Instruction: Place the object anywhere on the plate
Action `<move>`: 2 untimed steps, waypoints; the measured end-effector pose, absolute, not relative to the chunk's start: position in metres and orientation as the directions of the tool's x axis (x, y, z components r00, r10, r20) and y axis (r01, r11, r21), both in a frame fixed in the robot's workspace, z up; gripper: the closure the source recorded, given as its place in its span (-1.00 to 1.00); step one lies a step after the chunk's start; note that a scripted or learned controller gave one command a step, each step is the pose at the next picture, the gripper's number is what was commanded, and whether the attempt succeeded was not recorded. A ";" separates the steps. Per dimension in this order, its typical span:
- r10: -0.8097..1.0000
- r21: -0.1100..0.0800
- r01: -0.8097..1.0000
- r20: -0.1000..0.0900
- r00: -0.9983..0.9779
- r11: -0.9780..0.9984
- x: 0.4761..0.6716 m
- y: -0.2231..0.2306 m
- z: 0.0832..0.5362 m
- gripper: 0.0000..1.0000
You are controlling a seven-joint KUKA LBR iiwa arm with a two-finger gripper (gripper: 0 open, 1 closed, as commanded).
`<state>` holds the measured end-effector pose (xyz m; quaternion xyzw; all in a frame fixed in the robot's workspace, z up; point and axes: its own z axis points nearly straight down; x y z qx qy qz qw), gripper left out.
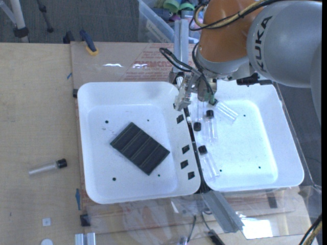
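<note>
A dark ribbed rectangular plate lies flat and turned at an angle in the left bin. Several clear tubes with black caps lie in the right bin near its left wall: one tube just below the gripper, another lower down, and a clear one to the right. My gripper hangs over the upper left corner of the right bin, by the wall between the bins. Its fingers are open with nothing between them.
A further capped tube lies on the wooden bench left of the bins. Black clips sit along the rim between the bins. A clear box of coloured items stands behind the bins. The arm's orange band looms over the right bin's back edge.
</note>
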<state>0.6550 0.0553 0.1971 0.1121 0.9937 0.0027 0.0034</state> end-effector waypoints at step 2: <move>-0.669 0.001 -0.669 -0.006 -0.743 0.743 0.649 0.150 0.192 1.00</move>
